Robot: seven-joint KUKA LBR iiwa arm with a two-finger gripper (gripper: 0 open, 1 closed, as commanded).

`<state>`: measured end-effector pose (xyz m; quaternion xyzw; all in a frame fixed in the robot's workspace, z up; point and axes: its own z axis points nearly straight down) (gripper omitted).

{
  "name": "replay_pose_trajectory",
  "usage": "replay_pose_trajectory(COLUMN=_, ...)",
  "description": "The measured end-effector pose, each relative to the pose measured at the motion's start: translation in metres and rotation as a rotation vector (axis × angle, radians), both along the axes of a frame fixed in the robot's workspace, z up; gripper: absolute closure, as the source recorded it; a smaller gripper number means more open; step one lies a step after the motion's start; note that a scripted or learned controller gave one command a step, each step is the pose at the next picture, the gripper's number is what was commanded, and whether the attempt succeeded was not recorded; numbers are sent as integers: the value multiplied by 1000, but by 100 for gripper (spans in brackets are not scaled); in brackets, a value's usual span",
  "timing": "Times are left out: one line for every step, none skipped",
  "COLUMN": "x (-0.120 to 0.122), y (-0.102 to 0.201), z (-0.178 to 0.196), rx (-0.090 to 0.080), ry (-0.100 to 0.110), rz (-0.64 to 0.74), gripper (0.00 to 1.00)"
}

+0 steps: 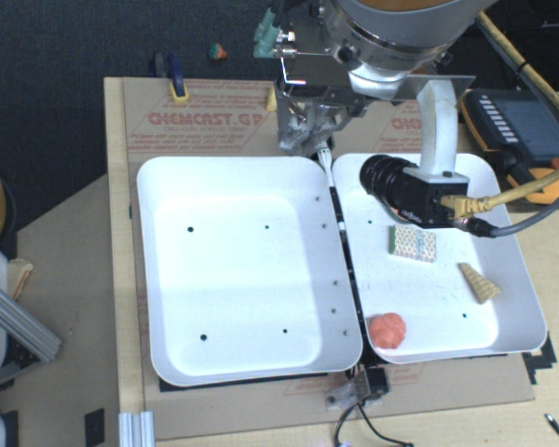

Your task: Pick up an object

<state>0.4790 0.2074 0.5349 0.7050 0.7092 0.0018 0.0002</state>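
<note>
Currently: gripper (309,130) above the bins' far edge, holding nothing visible; can't tell its state.
Right bin (512,296) holds a patterned card (414,243), a cone (479,282) and a red ball (387,330).

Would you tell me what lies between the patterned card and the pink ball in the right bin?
Nothing: in the camera view, bare white bin floor separates the patterned card from the pink ball.
</note>
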Motion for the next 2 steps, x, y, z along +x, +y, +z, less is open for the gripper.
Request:
replay_pose_trajectory(x=0, y=18, z=0, rx=0, ry=0, rz=-3, gripper=100)
replay_pose_trajectory(x=5, y=-36, z=-167, rx=-10, ry=19, rz=-12, gripper=100)
